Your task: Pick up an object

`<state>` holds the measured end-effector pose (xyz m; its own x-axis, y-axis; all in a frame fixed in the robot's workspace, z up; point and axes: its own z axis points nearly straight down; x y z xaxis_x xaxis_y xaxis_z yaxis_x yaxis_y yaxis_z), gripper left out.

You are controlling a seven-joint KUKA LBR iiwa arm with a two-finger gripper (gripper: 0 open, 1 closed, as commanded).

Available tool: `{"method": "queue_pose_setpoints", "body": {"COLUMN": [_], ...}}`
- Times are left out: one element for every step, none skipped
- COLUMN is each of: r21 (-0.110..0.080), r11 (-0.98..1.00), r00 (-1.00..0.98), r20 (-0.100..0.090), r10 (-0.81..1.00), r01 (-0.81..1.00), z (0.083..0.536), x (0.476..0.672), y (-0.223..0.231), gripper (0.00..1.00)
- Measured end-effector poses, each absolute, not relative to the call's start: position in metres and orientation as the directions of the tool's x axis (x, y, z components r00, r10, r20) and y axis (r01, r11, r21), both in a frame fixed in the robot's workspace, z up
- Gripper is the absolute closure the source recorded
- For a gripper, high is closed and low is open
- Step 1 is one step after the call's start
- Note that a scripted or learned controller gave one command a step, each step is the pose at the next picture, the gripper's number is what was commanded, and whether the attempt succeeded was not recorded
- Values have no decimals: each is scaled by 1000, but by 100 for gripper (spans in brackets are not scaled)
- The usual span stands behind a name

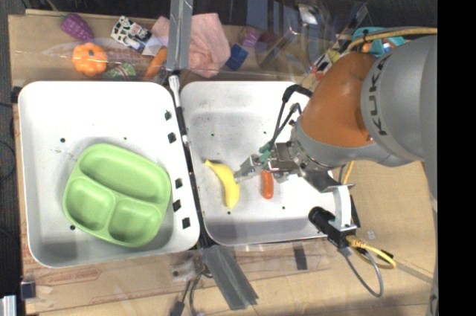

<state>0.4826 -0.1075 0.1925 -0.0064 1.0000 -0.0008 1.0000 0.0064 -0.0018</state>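
While the big grey arm [401,106] with its orange band reaches in from the right, its hand [253,169] hangs low over the right bin [223,102]. Dark wrist parts hide the tips, so I cannot tell if the hand is apart or together.

A yellow banana [225,183] lies on the smooth white floor of the right bin, near the front. It is curved and looks soft and a bit shiny. Its top end is just beside the hand. A small orange carrot [267,185] lies just right of the banana, standing straight up and down in the picture, right under the hand. Both sit apart from the bin walls, with bare white floor behind them and to the left.

Next door, the left bin [44,114] holds a green plate [117,192]. It is round at the corners, smooth like plastic, and has three dips in it. It lies tilted, near the front of its bin.

Behind the bins, the wooden bench [37,36] carries a little orange pumpkin [89,59], a purple toy [76,27] and a floppy pink cloth [204,41].
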Motion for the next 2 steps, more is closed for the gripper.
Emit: {"method": "queue_pose_setpoints", "body": {"r21": [-1, -2], "r11": [95, 99], "r00": [-95, -99], "r20": [0, 0], "r10": [995, 995], "r01": [995, 995], "z": [91, 100], "x": [513, 513], "y": [-107, -107], "gripper": [0, 100]}}
